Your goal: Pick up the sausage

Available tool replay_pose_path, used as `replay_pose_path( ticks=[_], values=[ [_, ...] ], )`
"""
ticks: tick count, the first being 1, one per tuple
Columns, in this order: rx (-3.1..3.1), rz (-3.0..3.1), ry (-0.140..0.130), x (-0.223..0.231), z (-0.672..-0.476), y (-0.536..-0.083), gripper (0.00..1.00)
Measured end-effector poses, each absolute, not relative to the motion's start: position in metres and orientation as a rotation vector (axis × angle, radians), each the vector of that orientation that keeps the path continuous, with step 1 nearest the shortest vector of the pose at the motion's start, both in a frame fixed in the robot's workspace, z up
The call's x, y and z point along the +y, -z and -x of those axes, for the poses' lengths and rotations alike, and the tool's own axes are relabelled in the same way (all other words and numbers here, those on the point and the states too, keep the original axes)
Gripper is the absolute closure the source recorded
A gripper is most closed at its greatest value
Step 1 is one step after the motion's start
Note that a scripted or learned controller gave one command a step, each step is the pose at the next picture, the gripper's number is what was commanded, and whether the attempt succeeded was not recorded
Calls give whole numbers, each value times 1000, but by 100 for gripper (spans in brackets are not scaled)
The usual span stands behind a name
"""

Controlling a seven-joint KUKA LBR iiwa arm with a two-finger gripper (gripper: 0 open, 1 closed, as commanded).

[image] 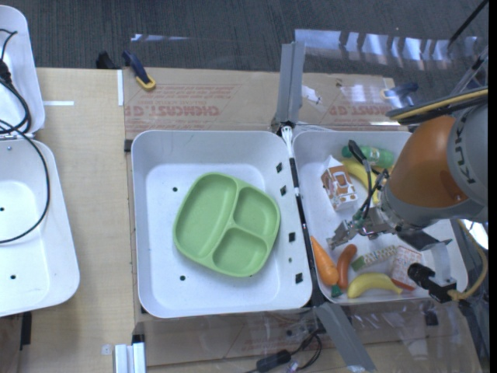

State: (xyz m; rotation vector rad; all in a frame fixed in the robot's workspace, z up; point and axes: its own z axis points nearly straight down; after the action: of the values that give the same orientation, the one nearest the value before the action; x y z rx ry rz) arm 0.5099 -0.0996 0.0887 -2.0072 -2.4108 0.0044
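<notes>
The gripper (pixel 344 235) is seen spread open just above the sausage (pixel 345 259), which is parked right beside the carrot (pixel 324 261), nothing pinched.

Small reddish-brown sausage (pixel 345 256) lies tilted in the right bin; beside an orange carrot.

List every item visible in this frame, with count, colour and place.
bins: 2, white, side by side on the bench
plate: 1, green, three compartments, left bin
sausage: 1, reddish brown, right bin, beside the carrot
carrot: 1, orange, right bin, near its left wall
banana: 1, yellow, right bin's front edge
carton: 1, white and orange, right bin
arm: 1, grey with orange band, over right bin
gripper: 1, just above the sausage
</notes>
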Motion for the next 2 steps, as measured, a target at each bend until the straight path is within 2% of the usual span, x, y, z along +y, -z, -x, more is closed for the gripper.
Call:
replay_pose_path(
  ticks=[1, 2],
  values=[
    [-2529, 1856, -4, -104, -484, -89, 0],
    [-2522, 1861, -6, -105, -485, -95, 100]
  ],
)
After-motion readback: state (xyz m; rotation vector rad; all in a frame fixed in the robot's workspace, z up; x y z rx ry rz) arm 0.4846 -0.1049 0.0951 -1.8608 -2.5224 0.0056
